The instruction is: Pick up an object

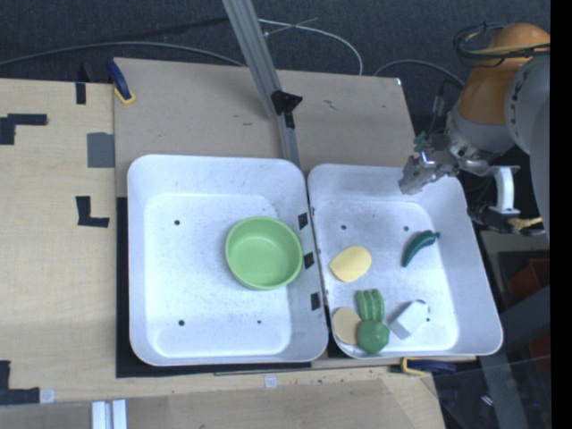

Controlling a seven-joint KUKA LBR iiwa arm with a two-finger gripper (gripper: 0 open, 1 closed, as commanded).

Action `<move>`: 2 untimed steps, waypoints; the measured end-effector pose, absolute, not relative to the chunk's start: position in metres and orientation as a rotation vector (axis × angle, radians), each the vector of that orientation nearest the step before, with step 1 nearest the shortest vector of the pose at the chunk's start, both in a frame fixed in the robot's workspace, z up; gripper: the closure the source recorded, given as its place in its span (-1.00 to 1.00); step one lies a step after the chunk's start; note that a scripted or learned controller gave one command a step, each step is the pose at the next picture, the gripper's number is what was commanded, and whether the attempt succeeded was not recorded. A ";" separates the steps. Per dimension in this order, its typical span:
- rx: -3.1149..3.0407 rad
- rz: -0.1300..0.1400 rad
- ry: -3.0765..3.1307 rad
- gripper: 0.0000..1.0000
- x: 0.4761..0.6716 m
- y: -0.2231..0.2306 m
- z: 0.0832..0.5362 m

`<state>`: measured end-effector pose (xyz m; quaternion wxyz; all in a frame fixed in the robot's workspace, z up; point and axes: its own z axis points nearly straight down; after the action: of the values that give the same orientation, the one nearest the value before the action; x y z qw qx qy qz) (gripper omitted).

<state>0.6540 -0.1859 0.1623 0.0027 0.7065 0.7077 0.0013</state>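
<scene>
Green pepper (418,247) beside yellow lemon (350,263), green bowl (263,252) left bin; hand (416,177) grip unclear

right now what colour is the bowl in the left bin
Light green; the bowl shows best in the camera view.

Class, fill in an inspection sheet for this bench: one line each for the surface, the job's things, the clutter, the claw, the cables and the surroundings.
Surface: wooden bench bearing a left bin and a right bin, side by side, speckled.
Job's things: green bowl in the left bin; in the right bin, yellow piece, dark green pepper, and near the front wall a green ridged toy, a pale round piece and a grey-white block.
Clutter: nothing seen.
Claw: claw over the right bin's far rim, holding nothing visible.
Cables: thin cables on the dark floor beyond the bench.
Surroundings: grey slanted pole; dark tape marks on the wood at left.
</scene>
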 end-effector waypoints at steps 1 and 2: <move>2.216 0.003 2.221 1.00 0.656 -0.183 0.206; 2.216 0.003 2.220 1.00 0.656 -0.192 0.259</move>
<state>0.6556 -0.1922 0.2593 0.0025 0.7065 0.7077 0.0009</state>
